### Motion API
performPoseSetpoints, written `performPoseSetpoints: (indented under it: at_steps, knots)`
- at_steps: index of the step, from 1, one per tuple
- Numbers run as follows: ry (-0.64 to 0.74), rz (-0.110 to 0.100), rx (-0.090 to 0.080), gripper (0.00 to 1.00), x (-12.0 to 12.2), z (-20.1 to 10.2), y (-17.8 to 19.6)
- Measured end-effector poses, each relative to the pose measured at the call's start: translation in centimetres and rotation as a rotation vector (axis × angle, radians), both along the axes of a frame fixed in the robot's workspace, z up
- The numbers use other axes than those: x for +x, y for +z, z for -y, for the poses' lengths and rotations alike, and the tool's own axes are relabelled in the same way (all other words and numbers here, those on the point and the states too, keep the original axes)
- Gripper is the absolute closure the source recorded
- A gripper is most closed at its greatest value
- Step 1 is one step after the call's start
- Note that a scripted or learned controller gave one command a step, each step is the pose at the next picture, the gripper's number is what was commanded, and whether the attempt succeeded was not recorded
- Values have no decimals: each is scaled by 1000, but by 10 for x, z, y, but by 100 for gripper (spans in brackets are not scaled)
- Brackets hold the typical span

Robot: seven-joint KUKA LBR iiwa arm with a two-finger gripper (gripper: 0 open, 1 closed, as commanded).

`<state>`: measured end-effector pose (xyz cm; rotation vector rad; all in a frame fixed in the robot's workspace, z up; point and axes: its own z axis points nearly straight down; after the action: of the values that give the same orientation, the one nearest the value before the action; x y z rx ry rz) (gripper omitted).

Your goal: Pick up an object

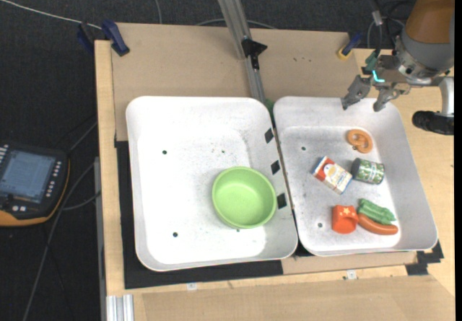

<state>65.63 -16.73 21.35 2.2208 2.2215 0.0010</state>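
Dark carpet surrounds a pale wooden bench (188, 60) that carries two shallow white bins side by side. Nothing has been picked up yet: the gripper (368, 99) hangs over the far edge of the right bin (307, 121), its two fingers spread apart with nothing between them. By my reading the task is at its start, with the reach down, the closing and the lift all left to do.

Any object in the bins could serve. The right bin holds most of them: an orange pretzel-like ring (359, 140) near the far edge, closest to the gripper; a small red-and-white carton (331, 174) toward the middle, with a dark green can (368, 171) just beside it lying on its side; and at the near right corner a red toy (344, 218) beside a green and orange vegetable-like piece (377, 216), the two apparently touching.

The left bin (180, 139) holds a single green bowl (244, 198), upright, near its near right corner.
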Motion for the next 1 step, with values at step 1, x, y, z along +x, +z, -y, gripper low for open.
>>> performPoseSetpoints:
  at_steps: [1]
  knots:
    - [0,0,0,0,0,0,0]
